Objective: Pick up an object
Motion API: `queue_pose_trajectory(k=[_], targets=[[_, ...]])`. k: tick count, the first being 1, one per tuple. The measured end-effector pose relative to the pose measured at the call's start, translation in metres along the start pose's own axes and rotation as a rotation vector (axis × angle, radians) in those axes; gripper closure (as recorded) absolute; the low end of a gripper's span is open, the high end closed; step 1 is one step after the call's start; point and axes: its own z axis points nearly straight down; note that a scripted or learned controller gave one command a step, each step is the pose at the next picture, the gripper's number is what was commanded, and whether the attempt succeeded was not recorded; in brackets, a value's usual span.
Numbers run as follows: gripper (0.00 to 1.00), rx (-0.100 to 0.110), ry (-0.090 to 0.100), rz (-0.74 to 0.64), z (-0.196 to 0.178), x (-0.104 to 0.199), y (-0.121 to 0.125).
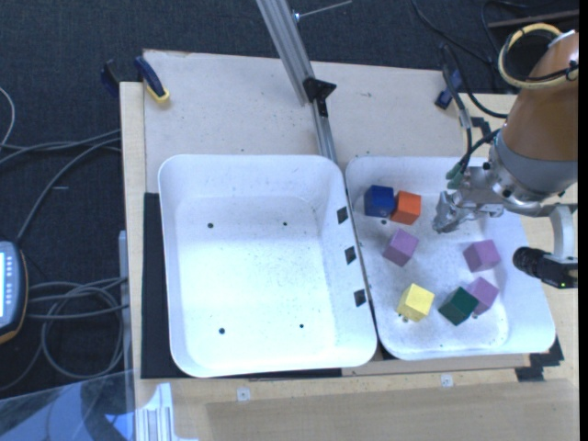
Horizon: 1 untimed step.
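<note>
- We see the arm (542,108) reaching in from the right, its orange band above a grey wrist, over the right bin (514,338).
- The gripper (447,217) hangs low in the upper middle of that bin, near its back wall. From this angle we cannot tell how it is set, and we see no block in its grasp.
- Nearest object: the orange cube (407,207), just left of the gripper, apart from it by a narrow gap.
- The blue cube (379,200) sits touching the orange one on its far-left side, further from the gripper.
- A purple cube (401,247) lies below and left of the gripper, near but clear of it.
- A second purple cube (481,254) lies below and right of the gripper, also near.
- Toward the front of the bin: the yellow cube (416,301), the green cube (457,306), and a third purple cube (483,293) touching the green one. All three are well apart from the gripper.
- The left bin (184,182) lies beside the right one, its white floor speckled with dark dots.
</note>
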Motion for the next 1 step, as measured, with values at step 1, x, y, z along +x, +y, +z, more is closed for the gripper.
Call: queue_pose_trajectory(k=[1], targets=[[1.00, 0.002, 0.000, 0.001, -0.0082, 0.0465, 0.0109]])
